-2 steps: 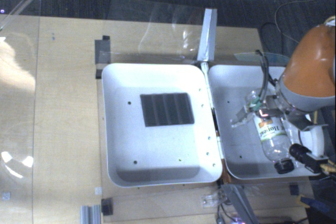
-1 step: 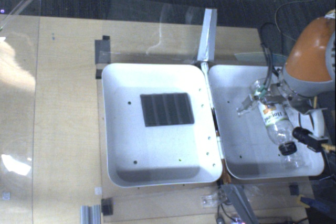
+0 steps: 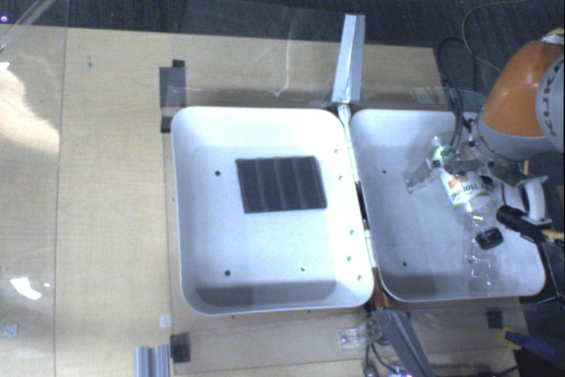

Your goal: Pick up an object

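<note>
Arm (image 3: pixel 530 97): grey w/ orange band, comes in from the right side, above the right bin.
Gripper (image 3: pixel 459 162): low over the right bin, near its upper right part; it is partly hidden and blurred, so whether it is wide or narrow I cannot tell.
Bottle (image 3: pixel 459 188): clear plastic, w/ a white-orange label and a greenish top; lies in the right bin, tilted, just beside the gripper. Contact betw. gripper and bottle is not clear.
Dark cap-like piece (image 3: pixel 488 237): in the right bin, below the bottle, near the right wall.
Right bin (image 3: pixel 397 269): white, shallow, touches the left bin at the middle divider.
Left bin (image 3: pixel 203 269): white, shallow; holds a dark ribbed rectangular pad.
Pad (image 3: pixel 281 184): flat, approx. in the centre of the left bin, a bit toward the far side.
Surface (image 3: pixel 97 207): light wood colour, carries both bins.
</note>
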Robot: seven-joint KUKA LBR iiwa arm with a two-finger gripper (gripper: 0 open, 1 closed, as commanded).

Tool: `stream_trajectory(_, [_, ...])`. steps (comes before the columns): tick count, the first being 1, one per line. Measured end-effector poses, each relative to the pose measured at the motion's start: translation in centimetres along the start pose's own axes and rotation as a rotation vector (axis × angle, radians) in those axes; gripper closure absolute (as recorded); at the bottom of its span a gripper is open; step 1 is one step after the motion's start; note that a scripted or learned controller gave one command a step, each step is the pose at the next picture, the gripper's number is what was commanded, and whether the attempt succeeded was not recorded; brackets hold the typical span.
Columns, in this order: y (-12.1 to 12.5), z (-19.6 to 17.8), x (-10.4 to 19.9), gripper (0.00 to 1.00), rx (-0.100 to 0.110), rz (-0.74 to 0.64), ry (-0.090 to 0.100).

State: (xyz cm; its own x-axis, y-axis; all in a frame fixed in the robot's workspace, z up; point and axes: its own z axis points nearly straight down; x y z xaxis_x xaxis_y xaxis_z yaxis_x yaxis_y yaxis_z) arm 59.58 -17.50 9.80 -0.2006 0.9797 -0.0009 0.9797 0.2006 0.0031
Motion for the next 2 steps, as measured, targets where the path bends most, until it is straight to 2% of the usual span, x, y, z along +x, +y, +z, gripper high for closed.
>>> stream_trajectory(1, [2.7,0.9,-3.4,0.0,-0.008,-0.045,-0.002])
stream_trajectory(2, [6.0,1.2,-4.4,0.0,0.028,-0.117,0.015])
